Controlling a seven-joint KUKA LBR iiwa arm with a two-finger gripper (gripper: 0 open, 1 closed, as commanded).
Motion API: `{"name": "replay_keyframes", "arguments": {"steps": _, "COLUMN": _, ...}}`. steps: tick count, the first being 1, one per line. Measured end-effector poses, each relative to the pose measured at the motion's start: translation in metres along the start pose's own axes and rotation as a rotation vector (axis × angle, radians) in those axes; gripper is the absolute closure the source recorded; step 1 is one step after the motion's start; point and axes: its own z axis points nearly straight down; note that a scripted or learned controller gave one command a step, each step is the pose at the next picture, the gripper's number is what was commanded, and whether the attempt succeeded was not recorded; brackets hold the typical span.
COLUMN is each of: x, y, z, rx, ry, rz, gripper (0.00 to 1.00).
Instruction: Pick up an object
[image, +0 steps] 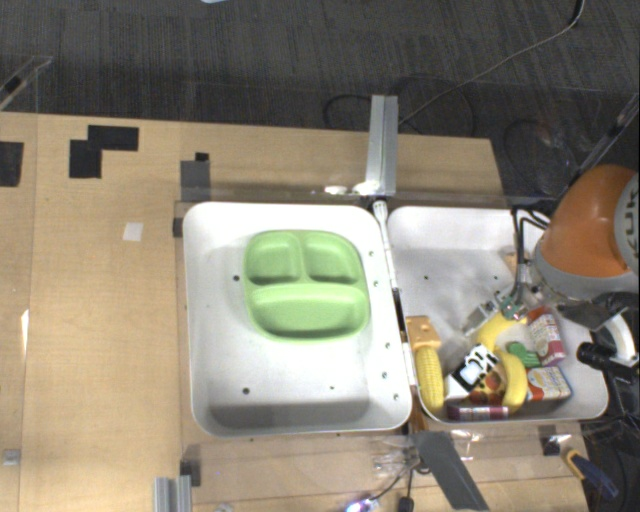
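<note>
I can't tell my gripper (512, 300) state; it hovers over the banana (490, 328) in the right bin (440, 240). Crowded neighbours there could spoil my grasp.

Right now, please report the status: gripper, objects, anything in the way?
Gripper low in right bin, over toy pile. Banana just beside it, corn nearer. Green tray in left bin.

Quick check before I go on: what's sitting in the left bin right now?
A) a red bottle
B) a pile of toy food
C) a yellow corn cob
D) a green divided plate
D: a green divided plate lies alone in the left bin, while the corn cob and the other toy food are heaped in the right bin.
</note>
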Motion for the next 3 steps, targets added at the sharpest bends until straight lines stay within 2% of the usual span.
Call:
{"name": "replay_keyframes", "arguments": {"steps": 1, "x": -0.008, "y": -0.021, "z": 0.001, "rx": 0.001, "ry": 0.005, "rz": 0.461, "gripper": 0.00}}
{"name": "replay_keyframes", "arguments": {"steps": 2, "x": -0.006, "y": -0.008, "z": -0.047, "rx": 0.009, "ry": 0.007, "rz": 0.231, "gripper": 0.00}}
{"name": "replay_keyframes", "arguments": {"steps": 3, "x": 0.034, "y": -0.032, "z": -0.002, "rx": -0.007, "ry": -0.004, "rz": 0.027, "gripper": 0.00}}
